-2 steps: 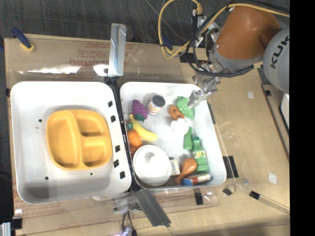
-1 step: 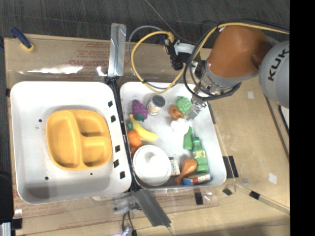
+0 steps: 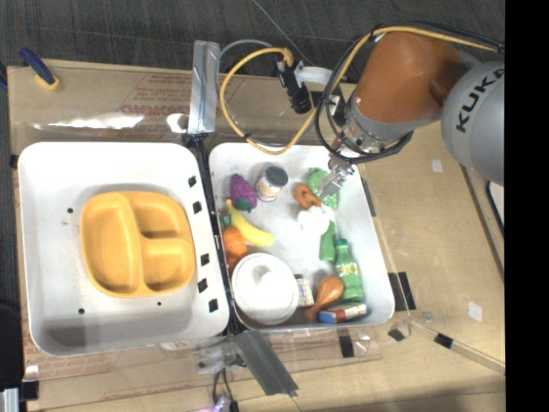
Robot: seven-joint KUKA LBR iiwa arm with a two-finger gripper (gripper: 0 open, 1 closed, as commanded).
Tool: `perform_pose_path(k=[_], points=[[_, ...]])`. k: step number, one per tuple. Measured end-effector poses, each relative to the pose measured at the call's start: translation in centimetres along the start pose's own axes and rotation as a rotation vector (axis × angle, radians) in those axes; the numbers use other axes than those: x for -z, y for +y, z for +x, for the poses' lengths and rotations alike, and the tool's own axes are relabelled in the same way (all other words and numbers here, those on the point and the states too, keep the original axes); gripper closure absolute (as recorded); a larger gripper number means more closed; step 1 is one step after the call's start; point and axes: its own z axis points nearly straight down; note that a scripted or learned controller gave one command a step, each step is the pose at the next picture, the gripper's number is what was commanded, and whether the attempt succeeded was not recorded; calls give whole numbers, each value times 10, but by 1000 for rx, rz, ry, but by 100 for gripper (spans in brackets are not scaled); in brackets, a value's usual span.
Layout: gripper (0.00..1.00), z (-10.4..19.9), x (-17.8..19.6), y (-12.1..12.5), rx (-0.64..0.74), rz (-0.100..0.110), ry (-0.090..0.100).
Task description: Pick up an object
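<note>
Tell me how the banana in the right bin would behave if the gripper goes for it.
The banana looks like smooth toy plastic, so probably light, stiff and a bit slippery. Its curved shape may pivot when pushed. It lies against the orange carrot-like toy, which could shift too.

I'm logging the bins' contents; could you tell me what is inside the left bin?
The left bin holds one yellow divided tray. The bin floor beneath that tray is covered.

Glossy plastic yellow tray point(image 3: 137, 251); smooth white bins point(image 3: 51, 178); matt cardboard bench point(image 3: 429, 221).
</note>
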Motion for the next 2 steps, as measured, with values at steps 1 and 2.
perform_pose_path(k=[1,2], points=[[100,-6,-13,-4,-41,-5,-5],[100,4,115,-4,-365,2,6]])
